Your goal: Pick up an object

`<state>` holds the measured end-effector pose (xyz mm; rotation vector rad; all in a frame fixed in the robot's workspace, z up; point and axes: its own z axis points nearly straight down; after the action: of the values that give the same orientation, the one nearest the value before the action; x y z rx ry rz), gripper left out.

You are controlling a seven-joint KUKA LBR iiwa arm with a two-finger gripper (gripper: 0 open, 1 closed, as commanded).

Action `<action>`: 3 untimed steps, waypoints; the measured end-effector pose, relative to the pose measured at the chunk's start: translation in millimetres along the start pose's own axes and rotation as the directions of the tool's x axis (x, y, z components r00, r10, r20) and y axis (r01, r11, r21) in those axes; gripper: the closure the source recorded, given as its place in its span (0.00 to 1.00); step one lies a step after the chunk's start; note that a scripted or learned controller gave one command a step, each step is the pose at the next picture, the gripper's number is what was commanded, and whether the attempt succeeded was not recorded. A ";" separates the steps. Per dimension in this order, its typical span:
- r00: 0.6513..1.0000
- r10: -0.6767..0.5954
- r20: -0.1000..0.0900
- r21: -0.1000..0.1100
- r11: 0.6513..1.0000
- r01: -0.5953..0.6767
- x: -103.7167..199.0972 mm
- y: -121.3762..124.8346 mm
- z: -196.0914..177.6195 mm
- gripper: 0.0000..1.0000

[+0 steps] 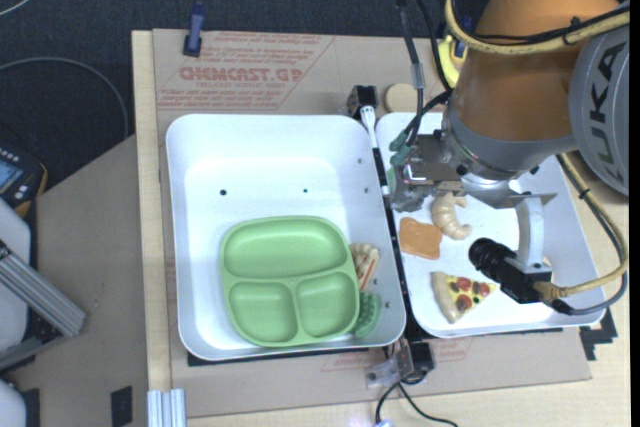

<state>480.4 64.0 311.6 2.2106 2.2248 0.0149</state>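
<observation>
Toy croissant (pixel 450 215) lies in the right bin (pixel 572 215), toward its left side and about midway between the far and near walls. The gripper (pixel 415 177) hangs just to the far left of it, close to the wall shared with the left bin (pixel 200 215). The bulk of the arm covers it from above, so I cannot tell how far open it is or whether it has hold of anything. An orange slab (pixel 420 238) sits just near-left of the croissant, almost touching it. A pizza slice (pixel 460 293) lies nearer still, by the bin's near wall. In the left bin a green divided plate (pixel 290 277) fills the near half. Some pale sticks (pixel 365 265) and a small green piece (pixel 368 315) are wedged between its right edge and the bin wall.
</observation>
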 end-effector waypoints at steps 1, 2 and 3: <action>1.000 0.005 0.003 0.008 1.000 -0.005 -2.7 -0.5 -5.5 1.00; 1.000 0.014 0.005 -0.003 1.000 -0.014 -74.9 0.3 -100.7 1.00; 1.000 0.007 0.003 0.024 1.000 -0.007 -60.3 -3.6 25.8 1.00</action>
<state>477.5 3.7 285.6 2.2291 2.2270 -0.0153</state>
